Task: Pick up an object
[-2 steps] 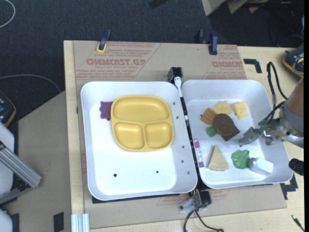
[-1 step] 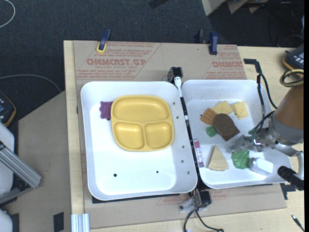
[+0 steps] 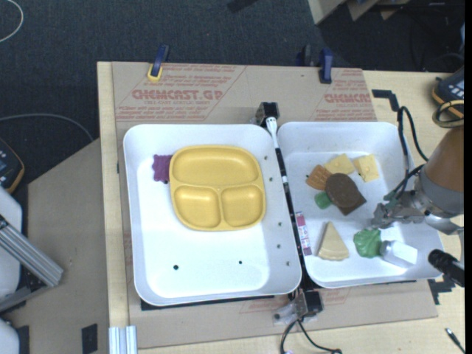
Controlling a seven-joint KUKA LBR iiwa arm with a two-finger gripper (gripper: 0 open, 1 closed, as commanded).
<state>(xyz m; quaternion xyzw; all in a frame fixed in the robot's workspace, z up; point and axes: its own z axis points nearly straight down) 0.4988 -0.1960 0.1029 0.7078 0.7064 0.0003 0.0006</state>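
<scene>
The right bin (image 3: pixel 346 135) holds several toy foods. A dark brown piece (image 3: pixel 344 193) lies mid-bin, with an orange-brown waffle piece (image 3: pixel 318 176) and two pale yellow chunks (image 3: pixel 341 164) (image 3: pixel 366 168) behind it. A small green bit (image 3: pixel 322 200) sits at its left. Near the front lie a cream wedge (image 3: pixel 332 243), a green leafy piece (image 3: pixel 366 242) and a white piece (image 3: pixel 400 254). My gripper (image 3: pixel 386 214) hangs low over the bin's right side, just behind the green leafy piece and apart from the brown piece.
The left bin (image 3: pixel 214 271) carries a yellow divided plate (image 3: pixel 217 186) with a purple object (image 3: pixel 161 167) at its left edge. The arm's cables (image 3: pixel 405 135) arch over the right bin's far right corner. Clamps sit along the bench's back edge.
</scene>
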